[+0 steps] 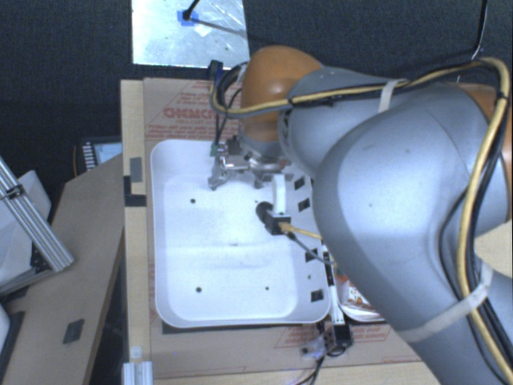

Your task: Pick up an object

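Where arm (401, 215) reaches, bin (184, 239) lies.

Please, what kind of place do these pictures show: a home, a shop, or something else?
Most likely a robotics lab or test bench. A large grey arm with yellow cables reaches over a shallow white bin, its hand at the bin's far edge, and aluminium framing stands at the left.

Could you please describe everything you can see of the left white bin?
The left bin is a shallow white tray, apparently moulded plastic, with rounded corners and a raised rim. Its floor shows a few small dark dots and faint grey scuffs. It lies flat on printed cardboard on the bench. The gripper hangs over its far edge, and the grey arm covers its right side, where black clips sit along the rim.
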Robot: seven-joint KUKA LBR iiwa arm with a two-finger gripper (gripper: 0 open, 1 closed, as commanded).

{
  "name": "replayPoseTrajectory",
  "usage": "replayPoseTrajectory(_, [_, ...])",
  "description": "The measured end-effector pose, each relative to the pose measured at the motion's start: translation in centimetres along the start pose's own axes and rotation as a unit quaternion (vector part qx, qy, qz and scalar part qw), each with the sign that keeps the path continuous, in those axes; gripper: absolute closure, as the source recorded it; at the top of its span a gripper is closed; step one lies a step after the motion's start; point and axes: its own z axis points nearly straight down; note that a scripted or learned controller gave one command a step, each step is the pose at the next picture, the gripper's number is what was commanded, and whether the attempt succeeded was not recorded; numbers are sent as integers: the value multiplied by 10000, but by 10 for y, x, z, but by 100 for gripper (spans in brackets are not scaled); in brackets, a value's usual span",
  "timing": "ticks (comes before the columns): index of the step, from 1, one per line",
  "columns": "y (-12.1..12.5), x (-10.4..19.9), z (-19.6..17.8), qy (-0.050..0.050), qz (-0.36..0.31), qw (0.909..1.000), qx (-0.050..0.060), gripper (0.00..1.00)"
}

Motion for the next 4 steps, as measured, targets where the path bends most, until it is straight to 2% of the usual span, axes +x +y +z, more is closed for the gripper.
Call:
replayPoseTrajectory(1, [3, 61, -122, 26, -7, 10000, -77, 0])
replayPoseTrajectory(2, [0, 83, 1, -11, 17, 10000, 20, 0])
replayPoseTrajectory(3, [-60, 32, -5, -16, 55, 10000, 18, 0])
replayPoseTrajectory(4, [5, 85, -7, 12, 12, 10000, -53, 0])
